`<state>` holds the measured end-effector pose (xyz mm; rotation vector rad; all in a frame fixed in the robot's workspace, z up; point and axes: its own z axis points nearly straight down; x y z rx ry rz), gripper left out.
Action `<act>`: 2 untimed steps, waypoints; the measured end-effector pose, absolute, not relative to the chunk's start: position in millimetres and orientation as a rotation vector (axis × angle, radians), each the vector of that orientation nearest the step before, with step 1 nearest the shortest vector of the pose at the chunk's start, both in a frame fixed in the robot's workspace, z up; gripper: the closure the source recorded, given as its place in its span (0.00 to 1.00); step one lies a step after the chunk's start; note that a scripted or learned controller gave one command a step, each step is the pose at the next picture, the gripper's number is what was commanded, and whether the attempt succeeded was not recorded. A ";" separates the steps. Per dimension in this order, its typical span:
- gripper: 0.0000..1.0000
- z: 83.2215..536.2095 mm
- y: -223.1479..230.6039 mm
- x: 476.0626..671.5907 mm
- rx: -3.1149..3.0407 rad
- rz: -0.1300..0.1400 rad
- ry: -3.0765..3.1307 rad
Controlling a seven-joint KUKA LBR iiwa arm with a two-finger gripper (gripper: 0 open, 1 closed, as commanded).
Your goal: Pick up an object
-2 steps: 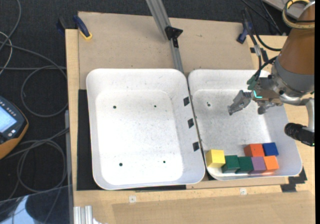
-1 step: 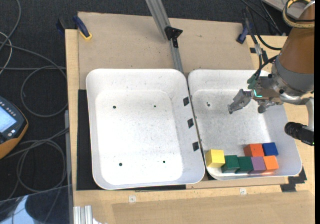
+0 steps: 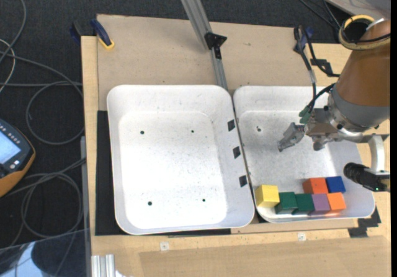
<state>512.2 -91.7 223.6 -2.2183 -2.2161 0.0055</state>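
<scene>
Blocks cluster along near edge of right bin [image 3: 273,99]: yellow block [image 3: 268,194], green blocks [image 3: 295,202], purple [image 3: 321,202], orange [image 3: 327,193], blue [image 3: 335,183]. Gripper [image 3: 289,138] hangs above bin floor farther back, blocks nearer than it; holds nothing, finger spread unclear. Left bin [image 3: 118,145] beside.

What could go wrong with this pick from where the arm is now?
The blocks are packed tight along the right bin's near wall, so a finger may find no gap and jam or push them instead. The pincer hangs above bare floor, away from that cluster, so closing here would likely catch nothing.
</scene>
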 end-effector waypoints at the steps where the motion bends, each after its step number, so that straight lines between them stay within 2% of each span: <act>1: 0.00 161.0 -90.4 506.4 -2.216 0.007 -2.215; 2: 0.00 97.5 -89.6 502.4 -2.216 0.007 -2.215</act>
